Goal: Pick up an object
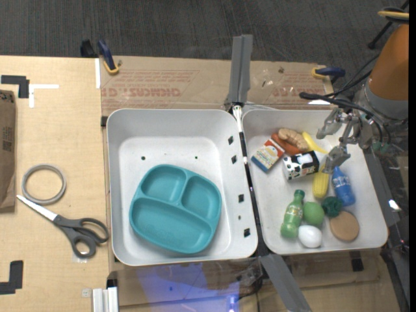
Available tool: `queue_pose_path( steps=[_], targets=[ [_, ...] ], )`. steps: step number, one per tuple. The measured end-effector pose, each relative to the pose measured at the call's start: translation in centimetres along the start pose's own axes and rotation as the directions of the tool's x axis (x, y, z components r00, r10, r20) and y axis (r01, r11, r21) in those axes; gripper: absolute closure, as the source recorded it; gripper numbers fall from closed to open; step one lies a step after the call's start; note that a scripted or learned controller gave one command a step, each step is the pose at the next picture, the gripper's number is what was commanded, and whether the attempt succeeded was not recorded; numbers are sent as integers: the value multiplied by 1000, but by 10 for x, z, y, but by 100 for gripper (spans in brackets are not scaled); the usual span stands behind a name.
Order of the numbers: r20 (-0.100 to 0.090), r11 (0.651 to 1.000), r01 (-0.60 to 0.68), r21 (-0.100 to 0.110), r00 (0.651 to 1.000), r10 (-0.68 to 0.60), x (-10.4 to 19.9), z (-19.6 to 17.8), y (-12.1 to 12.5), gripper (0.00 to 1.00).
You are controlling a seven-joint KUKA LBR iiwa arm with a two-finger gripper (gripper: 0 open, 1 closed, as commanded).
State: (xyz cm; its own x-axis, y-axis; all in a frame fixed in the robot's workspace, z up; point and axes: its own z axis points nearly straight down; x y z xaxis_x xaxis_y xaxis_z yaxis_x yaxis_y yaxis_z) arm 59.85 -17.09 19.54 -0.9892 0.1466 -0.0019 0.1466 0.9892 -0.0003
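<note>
Dark grey carpet along the 12 o'clock edge; pale wooden tabletop [52,142] below it, with a brown cardboard sheet [162,90] under the bins.

Left bin [120,125], white, shallow: holds one teal divided plate [175,208], three compartments, lying toward 6 o'clock of the bin.

Right bin [260,125], white, touching the left bin along a clipped seam. Contents, clustered from centre toward 5 o'clock:
- orange-brown bread-like item [290,137], near 12 o'clock of the cluster
- small blue-and-white carton [267,156], at 9 o'clock of the cluster
- black-and-white cow-patterned carton [300,166], centre
- yellow corn-like piece [320,184], just beside the cow carton at its 4 o'clock
- blue bottle [343,188], just at 3 o'clock of the yellow piece
- green bottle [292,214], tilted, toward 6 o'clock
- light green round fruit [313,213], touching the green bottle's side
- dark green leafy item [333,206]
- white egg shape [310,236], at 6 o'clock
- tan round disc [344,226], at 5 o'clock

Gripper [337,156], at 3 o'clock of the right bin, hanging just above the blue bottle and yellow piece; fingers apart, nothing seen between them.

Outside the bins, on the tabletop at 9 o'clock: tape roll [43,182]; grey-handled scissors [68,227] at its 5 o'clock; brown paper bag edge [6,148] at the far 9 o'clock border.
</note>
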Motion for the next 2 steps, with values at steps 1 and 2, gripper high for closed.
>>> queue_pose_path(
  steps=[1, 2],
  targets=[
    [0, 997, -81, 0, 997, 81, -33, 103, -7, 0],
    [2, 996, -87, 0, 996, 87, -23, 102, 36, 0]
  ],
)
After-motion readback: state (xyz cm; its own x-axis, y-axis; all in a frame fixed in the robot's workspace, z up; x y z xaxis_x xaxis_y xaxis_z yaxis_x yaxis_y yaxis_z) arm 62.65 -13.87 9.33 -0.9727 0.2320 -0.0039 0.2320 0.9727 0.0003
